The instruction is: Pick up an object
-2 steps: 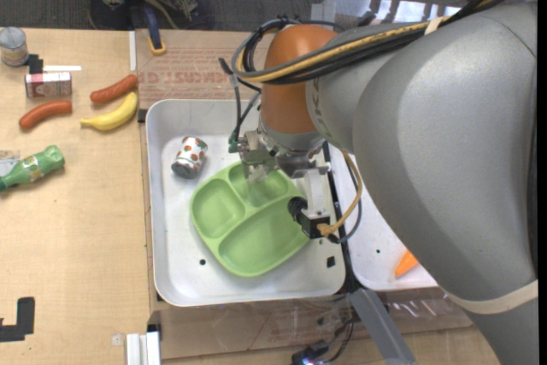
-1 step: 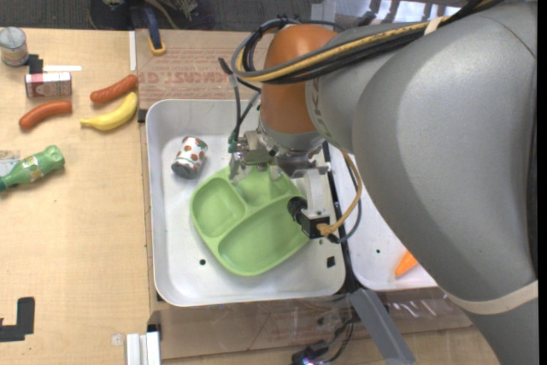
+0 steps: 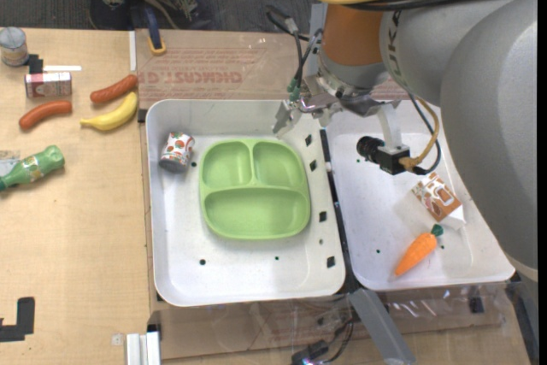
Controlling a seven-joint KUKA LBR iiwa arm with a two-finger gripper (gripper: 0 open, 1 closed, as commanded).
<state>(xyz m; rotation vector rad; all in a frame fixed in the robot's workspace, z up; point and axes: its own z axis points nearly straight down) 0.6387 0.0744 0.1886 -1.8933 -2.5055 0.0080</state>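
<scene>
In the left bin lie a green divided plate and, at its left, a small can with a red-and-white label. The right bin holds a brown-and-white carton and an orange toy carrot near its front right. My gripper hangs over the far end of the wall between the two bins, just beyond the plate's far right corner. Nothing shows in its grasp. The orange wrist band sits above it.
On the wooden bench left of the bins lie two red sausages, a yellow banana, a green bottle, a small carton and a tin. A black module on the arm hangs over the right bin.
</scene>
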